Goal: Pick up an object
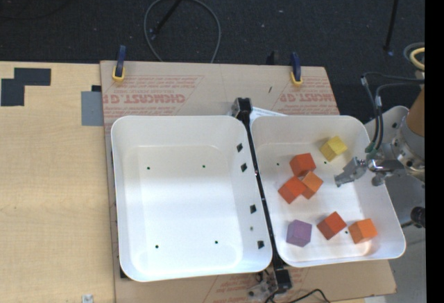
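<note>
The right bin (pixel 378 253) holds several small blocks. A yellow block (pixel 333 148) lies at the back. Near the middle, a red-orange block (pixel 302 163), an orange block (pixel 312 183) and a red block (pixel 291 190) sit tightly together. Along the front are a purple block (pixel 299 232), a red block (pixel 331 224) and an orange block (pixel 362 230). My gripper (pixel 361 177) hangs over the bin's right side, right of the cluster and below-right of the yellow block. It is open, with nothing between its fingers.
The left bin (pixel 139 128) adjoins the right one along a black divider (pixel 253 177). Both rest on a cardboard sheet (pixel 208 90) held by two clamps. The arm's wrist (pixel 406 156) and cables crowd the right bin's right rim.
</note>
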